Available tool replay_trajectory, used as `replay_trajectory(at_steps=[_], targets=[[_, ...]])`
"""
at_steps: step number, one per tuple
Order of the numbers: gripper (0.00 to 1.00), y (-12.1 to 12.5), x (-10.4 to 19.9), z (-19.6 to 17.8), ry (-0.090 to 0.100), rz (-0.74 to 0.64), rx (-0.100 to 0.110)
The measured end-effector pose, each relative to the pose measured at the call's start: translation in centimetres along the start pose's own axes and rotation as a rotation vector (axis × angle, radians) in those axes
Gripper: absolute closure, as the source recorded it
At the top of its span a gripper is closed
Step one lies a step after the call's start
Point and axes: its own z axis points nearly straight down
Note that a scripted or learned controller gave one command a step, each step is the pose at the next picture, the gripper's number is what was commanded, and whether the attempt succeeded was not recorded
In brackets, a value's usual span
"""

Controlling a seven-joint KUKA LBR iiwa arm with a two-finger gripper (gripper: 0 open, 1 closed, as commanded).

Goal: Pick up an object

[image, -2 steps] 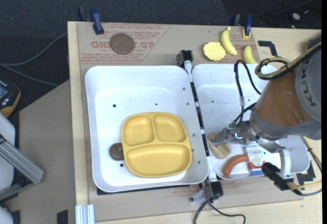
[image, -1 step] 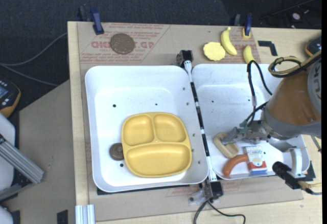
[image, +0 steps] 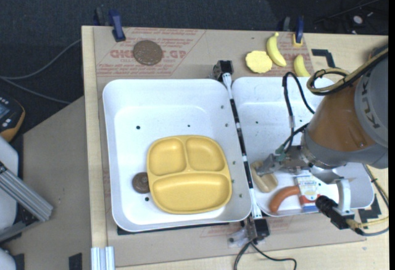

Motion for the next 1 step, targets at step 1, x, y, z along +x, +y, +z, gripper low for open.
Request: replay_trajectory(at_steps=[1], targets=[[0.00,0.00,-4.57,0.25,0.001,0.004,-0.003]])
